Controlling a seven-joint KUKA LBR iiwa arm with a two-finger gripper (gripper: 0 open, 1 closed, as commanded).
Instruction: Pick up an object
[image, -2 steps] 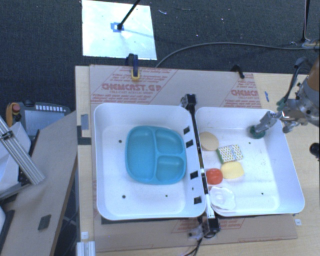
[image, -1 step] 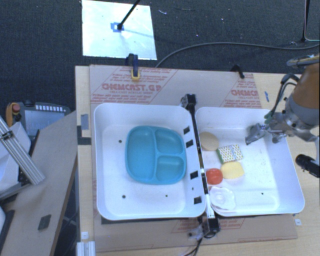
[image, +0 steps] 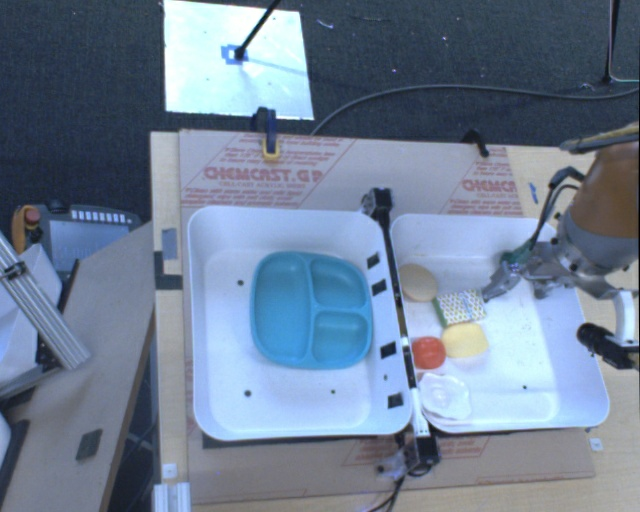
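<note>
At the frame's right edge we see the gripper (image: 505, 282) above the right bin (image: 575, 400); we cannot tell the jaws' state. Just left lies a patterned sponge (image: 461, 305), beside a yellow piece (image: 465, 341).

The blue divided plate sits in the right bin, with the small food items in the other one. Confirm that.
Wrong bin. The camera view shows the blue divided plate in the left bin; the small food items are in the right bin.
</note>
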